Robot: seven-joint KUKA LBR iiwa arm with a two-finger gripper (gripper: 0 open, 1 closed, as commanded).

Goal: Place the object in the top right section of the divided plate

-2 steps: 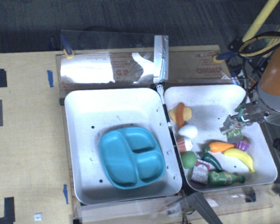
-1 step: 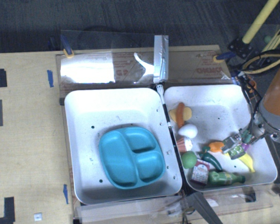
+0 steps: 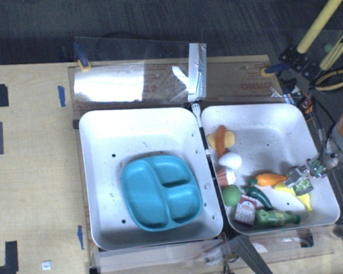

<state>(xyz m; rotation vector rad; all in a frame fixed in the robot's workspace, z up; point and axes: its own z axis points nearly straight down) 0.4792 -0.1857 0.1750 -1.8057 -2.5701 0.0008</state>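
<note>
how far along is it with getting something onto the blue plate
Nothing looks done: the blue divided plastic plate in the left white bin has all its sections bare. In hand: the gripper is low over the toy food pile in the right white bin. Left: grasp one item, carry it, set it in the top right section.

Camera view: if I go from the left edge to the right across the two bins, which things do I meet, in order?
Left white bin → blue divided plate → right white bin → white egg → orange carrot → tool.
</note>
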